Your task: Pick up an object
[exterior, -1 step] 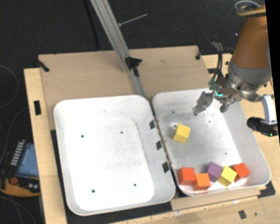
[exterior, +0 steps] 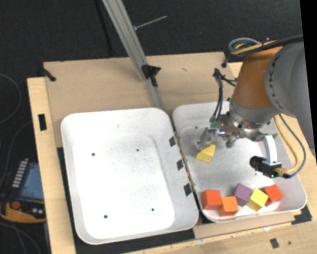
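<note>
A yellow block (exterior: 206, 154) lies tilted in the right bin (exterior: 187, 120), near its left wall. My gripper (exterior: 210, 139) hangs just above and slightly right of that block, very close to it, and I cannot tell whether they touch. The grey arm with its orange band (exterior: 255, 82) reaches in from the right. Along the bin's front wall sit a red-orange block (exterior: 211, 198), an orange block (exterior: 229, 204), a purple block (exterior: 243, 192), a second yellow block (exterior: 259, 198) and a red block (exterior: 274, 192).
The left bin (exterior: 121, 172) lies beside the right one, sharing a narrow gap with black clips (exterior: 180, 163). A slanted metal pole (exterior: 132, 42) stands behind the bins. Cables and a handheld pendant (exterior: 21, 191) lie off the bench to the left.
</note>
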You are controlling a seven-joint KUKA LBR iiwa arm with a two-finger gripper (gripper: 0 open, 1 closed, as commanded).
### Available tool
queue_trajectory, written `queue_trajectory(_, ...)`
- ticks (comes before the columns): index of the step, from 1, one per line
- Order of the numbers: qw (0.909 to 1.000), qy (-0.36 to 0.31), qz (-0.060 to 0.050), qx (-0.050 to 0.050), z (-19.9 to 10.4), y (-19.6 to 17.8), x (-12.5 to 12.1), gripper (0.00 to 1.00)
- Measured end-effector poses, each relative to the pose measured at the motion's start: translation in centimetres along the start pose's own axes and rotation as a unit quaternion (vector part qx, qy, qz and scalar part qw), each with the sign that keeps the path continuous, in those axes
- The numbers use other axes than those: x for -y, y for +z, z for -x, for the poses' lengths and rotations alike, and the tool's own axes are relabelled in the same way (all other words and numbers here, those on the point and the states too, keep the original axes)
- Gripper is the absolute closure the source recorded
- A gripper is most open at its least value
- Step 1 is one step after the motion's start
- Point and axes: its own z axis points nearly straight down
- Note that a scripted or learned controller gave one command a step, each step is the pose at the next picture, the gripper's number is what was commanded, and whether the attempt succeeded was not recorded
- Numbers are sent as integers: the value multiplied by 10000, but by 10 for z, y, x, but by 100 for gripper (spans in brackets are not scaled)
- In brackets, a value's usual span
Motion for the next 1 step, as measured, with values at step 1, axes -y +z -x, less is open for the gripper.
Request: queue_trajectory(1, 10000, 1, 29, 10, -13, 40, -12, 0)
